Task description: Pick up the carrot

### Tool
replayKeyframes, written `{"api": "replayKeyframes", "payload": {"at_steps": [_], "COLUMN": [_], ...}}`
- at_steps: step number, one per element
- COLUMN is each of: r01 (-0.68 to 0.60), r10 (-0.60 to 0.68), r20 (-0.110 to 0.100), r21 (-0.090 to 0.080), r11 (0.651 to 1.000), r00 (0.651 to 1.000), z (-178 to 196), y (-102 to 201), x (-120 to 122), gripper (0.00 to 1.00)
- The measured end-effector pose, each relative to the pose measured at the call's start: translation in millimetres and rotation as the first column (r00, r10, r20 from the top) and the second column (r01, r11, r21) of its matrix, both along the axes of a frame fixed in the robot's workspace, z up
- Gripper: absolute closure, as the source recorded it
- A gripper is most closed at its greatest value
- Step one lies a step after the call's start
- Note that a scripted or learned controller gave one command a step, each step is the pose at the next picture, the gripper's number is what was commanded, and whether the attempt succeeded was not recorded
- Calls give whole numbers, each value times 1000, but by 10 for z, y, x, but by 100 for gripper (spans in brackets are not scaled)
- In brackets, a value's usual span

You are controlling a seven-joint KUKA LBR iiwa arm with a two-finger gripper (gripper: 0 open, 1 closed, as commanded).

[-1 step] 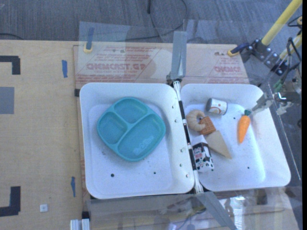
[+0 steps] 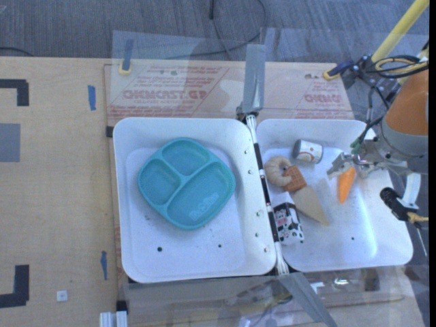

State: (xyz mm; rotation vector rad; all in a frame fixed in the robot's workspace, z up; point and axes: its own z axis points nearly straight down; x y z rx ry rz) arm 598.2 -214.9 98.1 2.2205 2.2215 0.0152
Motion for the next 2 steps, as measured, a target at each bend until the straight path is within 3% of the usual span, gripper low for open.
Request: {"api": "replayKeyframes", "payload": {"at_steps": [1, 2], "r01": [-1, -9], "r10": [1, 9], "r20": [-1, -6], "r21": [-6, -7], "r11": [1000, 1000], "r00": [1000, 1000], "z": [93, 997], "y": [-22, 944], "x": [-4, 101], "gripper": [100, 100]}}
